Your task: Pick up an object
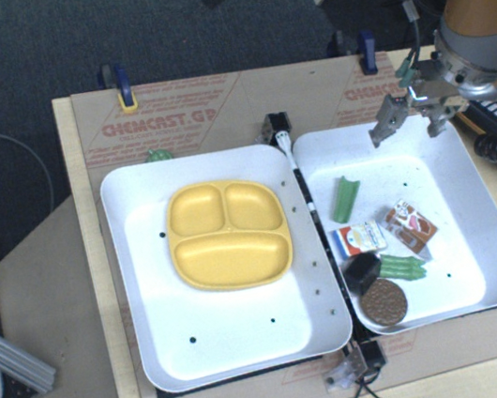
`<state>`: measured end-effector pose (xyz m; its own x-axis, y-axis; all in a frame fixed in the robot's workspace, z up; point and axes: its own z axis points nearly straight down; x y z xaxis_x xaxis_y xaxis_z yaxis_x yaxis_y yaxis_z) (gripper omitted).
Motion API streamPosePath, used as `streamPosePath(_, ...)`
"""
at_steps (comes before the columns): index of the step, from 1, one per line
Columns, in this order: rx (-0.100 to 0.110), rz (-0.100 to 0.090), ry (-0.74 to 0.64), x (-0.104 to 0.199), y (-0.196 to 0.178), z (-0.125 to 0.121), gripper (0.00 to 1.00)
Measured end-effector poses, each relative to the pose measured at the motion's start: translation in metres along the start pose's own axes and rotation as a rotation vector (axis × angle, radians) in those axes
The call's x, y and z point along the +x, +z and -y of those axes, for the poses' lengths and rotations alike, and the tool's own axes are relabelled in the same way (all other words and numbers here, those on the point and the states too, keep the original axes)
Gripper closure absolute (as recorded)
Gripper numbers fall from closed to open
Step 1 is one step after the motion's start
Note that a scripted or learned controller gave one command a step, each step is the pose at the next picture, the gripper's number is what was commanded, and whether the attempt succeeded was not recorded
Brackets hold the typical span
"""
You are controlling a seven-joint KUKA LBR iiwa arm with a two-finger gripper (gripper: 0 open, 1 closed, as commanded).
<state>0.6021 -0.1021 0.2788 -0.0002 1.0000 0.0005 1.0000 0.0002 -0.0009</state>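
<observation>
Still the approach step, by the look of it; next needs a descent onto one item.

Nearest in the right bin (482, 228): brown disc (383, 302), black piece (363, 269), green pod (402, 267), two small packets (412, 224), green wedge (346, 198). In the left bin (150, 287): yellow tray (229, 233).

Farthest: end effector (413, 116), spread open, holding nothing, above the far rim.

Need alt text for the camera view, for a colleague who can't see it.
The gripper, fingers open, hovers over the right bin's far edge, holding nothing. That bin holds small items, including a green piece and a brown disc; the left bin holds a yellow divided plate.
</observation>
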Motion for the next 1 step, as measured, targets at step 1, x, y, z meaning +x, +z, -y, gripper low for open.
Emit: streamPosePath(1,0.016,-0.003,0.003,-0.0055,0.1552,0.0454,0.0)
